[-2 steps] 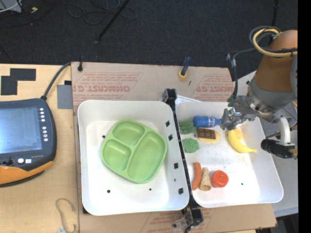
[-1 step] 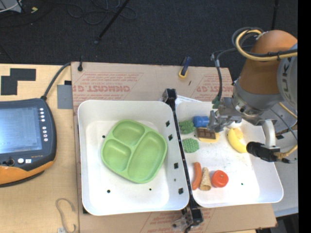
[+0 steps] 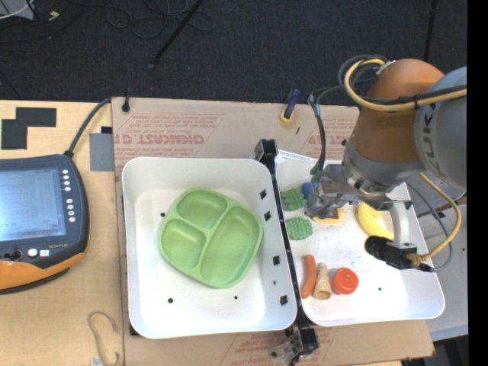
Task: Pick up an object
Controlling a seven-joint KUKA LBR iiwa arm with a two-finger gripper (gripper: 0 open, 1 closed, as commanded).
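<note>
My gripper [image 3: 323, 203] is low in the right bin [image 3: 415, 300], near its back left part. It hangs right over a small yellow item [image 3: 329, 219] that peeks out beneath it. Two green textured pieces lie just to its left, one [image 3: 291, 199] farther back and one [image 3: 299, 228] nearer. A yellow banana [image 3: 370, 219] lies to its right. Toward the front of the bin are an orange carrot [image 3: 308, 274], a tan cone [image 3: 322, 281] and a red tomato [image 3: 345, 280].
The left bin [image 3: 145, 296] holds a green divided plate [image 3: 211, 237]. A black clamp strip [image 3: 276, 227] runs between the two bins. A teach pendant [image 3: 34, 212] rests on the bench at the far left.
</note>
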